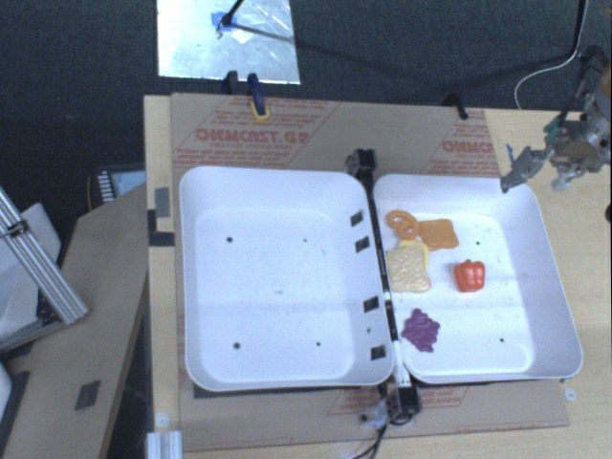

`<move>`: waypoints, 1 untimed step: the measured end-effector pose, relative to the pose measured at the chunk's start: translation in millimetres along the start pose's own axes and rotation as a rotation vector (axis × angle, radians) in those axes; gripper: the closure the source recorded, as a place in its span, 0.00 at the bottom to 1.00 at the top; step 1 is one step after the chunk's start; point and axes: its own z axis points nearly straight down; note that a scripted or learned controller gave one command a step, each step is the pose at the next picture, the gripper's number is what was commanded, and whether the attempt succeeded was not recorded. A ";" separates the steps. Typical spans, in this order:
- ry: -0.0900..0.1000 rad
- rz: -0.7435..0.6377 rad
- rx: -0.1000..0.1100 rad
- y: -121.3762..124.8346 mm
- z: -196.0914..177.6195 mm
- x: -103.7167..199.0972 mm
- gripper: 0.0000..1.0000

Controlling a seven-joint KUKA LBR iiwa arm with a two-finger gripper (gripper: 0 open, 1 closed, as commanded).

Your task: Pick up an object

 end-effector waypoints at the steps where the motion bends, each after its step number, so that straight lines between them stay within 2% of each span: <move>1: -0.001 -0.004 -0.004 0.9 -11.5 -0.1 1.00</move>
